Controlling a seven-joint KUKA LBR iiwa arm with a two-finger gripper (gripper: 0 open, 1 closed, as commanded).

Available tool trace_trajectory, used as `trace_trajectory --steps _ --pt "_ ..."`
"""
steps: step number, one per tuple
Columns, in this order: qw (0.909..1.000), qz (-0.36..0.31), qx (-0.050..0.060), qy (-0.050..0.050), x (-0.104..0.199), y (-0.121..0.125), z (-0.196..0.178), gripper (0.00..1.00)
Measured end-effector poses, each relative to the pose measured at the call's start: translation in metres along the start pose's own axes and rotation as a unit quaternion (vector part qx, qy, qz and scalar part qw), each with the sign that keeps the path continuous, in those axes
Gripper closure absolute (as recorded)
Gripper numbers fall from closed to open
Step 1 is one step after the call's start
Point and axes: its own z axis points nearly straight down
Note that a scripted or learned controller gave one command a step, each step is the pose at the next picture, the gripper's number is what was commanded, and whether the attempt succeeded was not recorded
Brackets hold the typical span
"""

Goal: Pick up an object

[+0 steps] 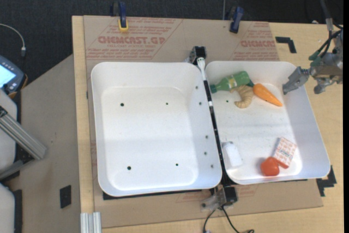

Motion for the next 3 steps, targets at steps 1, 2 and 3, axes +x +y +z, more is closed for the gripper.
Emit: trace_trajectory --steps 1,2,3 --pt "1.0 0.0 0.005 0.006 -0.048 0.015 0.198 0.0" --pt "1.0 -0.003 0.002 0.003 0.034 0.009 0.199 0.0" --pt "1.0 -0.002 -0.003 0.0 0.042 0.072 0.198 0.0"
